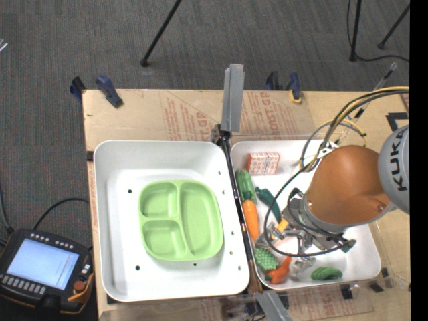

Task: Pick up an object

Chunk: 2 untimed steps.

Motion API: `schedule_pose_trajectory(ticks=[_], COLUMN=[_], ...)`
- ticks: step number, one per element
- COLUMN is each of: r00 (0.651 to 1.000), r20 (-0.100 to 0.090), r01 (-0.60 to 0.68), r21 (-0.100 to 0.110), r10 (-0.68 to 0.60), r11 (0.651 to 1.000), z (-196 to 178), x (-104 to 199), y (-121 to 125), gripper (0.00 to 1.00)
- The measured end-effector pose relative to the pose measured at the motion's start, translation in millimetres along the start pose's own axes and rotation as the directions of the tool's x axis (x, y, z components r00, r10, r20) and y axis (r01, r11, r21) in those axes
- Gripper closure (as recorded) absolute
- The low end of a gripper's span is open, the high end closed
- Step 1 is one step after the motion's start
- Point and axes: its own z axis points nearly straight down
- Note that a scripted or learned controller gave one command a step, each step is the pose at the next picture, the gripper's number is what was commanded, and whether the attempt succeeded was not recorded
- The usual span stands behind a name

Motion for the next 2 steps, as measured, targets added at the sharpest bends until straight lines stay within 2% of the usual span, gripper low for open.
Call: schedule_pose_trajectory(ticks=[1,2], r00=[0.997,0.977], r20=[0.0,0.002], r01=[0.071,0.212], r21=[0.0,0.002], r10=[-0.071,-0.212], r11=[0.997,0.977], z=[-0.1,-0.5], x=[3.9,-8.2], y=[-1.0,-5.9], gripper=[0.0,0.0])
